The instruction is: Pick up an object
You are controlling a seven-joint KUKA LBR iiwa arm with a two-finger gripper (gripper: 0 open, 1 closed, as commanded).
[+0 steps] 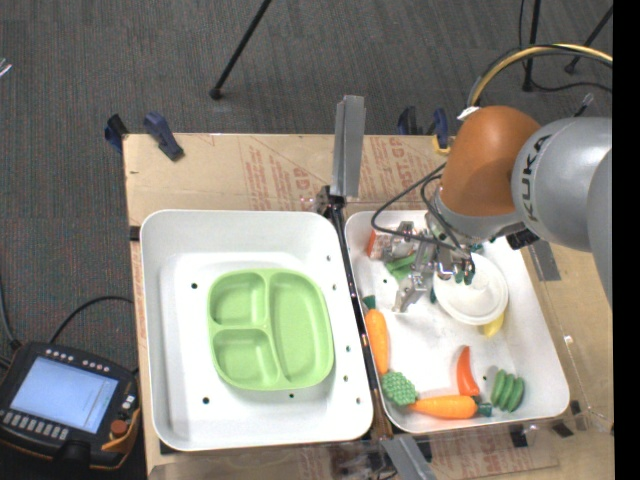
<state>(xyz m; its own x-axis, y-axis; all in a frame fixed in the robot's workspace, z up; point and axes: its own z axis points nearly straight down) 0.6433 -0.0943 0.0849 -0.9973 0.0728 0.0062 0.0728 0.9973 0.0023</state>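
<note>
Grey arm, hand point(418, 286) low in right bin point(545, 353)

Green item point(400, 263) half hidden under pincer point(412, 290), yellow piece point(493, 326) behind bowl point(472, 293)

**Little legible lettering**

The arm point(560, 183) carries dark capital letters running up its grey casing just beside the orange band; they appear to spell KUKA, seen at a slant and partly cut by the curve of the housing.

The bench point(240, 173) top is brown board printed with faint red markings: thin lines, triangle shapes and some reversed characters near the middle of its far edge. These are too pale and small to read.

The handheld control pendant point(65, 400) at the lower left shows a lit bluish screen, but no words or numbers on it can be made out.
</note>
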